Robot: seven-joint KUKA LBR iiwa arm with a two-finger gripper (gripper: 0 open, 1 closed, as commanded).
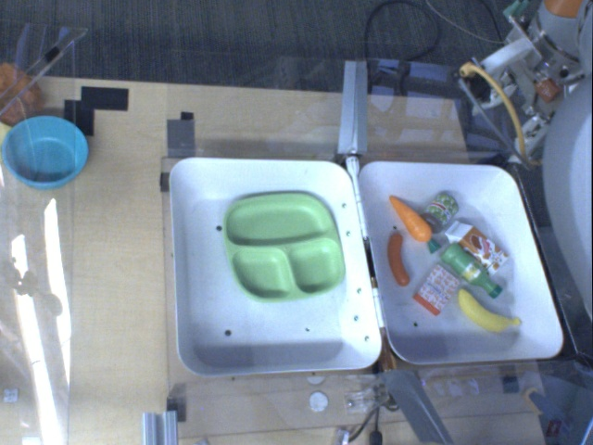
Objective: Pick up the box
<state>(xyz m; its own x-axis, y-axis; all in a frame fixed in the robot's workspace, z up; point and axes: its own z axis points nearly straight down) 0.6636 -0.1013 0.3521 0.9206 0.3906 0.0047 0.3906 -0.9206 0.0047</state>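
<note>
Where the right bin (533, 248) is most crowded, just toward 3 o'clock of its middle, lies a white box (484, 247) with red print, its long axis running from 10 o'clock to 4 o'clock. A second one, a flat orange box (435, 290), lies toward 7 o'clock of the middle, with its long axis from 1 o'clock to 7 o'clock; the print on both is too small to read. One green bottle (471, 271) lies between the two boxes, parallel to the white box and against its 7 o'clock side, partly overlapping its edge. Around these are one banana (487, 313) at 5 o'clock, one green can (443, 209) at 12 o'clock, one carrot (410, 218) at 10 o'clock and one red sausage (398, 258) at 9 o'clock, near the dividing wall. At 9 o'clock, the left bin (199, 276) holds one green tray (283, 245) with three compartments. The gripper (540, 89) hangs at 1 o'clock of the right bin, outside its rim and well apart from both boxes; it is cluttered and partly cut off by the frame, so I cannot tell whether it is spread or closed. Far toward 9 o'clock on the bench (111, 276) sits one blue bowl (44, 150), and an orange thing (11, 85) beyond it is cut off by the edge.
</note>
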